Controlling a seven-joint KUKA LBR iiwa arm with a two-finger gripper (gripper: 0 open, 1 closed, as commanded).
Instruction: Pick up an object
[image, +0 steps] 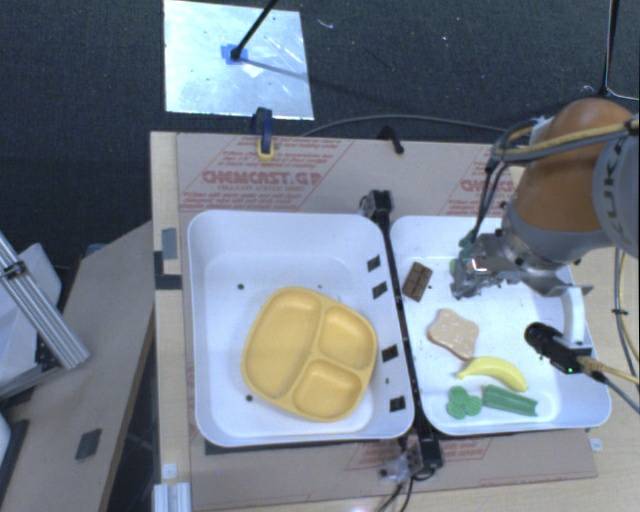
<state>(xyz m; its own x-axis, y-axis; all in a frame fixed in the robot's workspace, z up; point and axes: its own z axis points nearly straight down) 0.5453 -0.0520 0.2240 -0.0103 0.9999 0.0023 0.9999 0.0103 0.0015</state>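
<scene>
Four small things lie in the right bin (580, 405): a brown chocolate bar (417, 281) near the divider, a slice of toast (453, 333) below it, a banana (493, 372) lower still, and a green vegetable piece (490, 401) by the front wall. The gripper (472, 277) hangs over the upper part of this bin, just right of the chocolate bar and above the toast, well apart from the banana and the green piece. Whether it is open or closed cannot be told, and nothing visible sits in its grasp. The left bin (215, 300) holds a yellow divided plate (310, 352) with three compartments, lying flat near its middle.
</scene>
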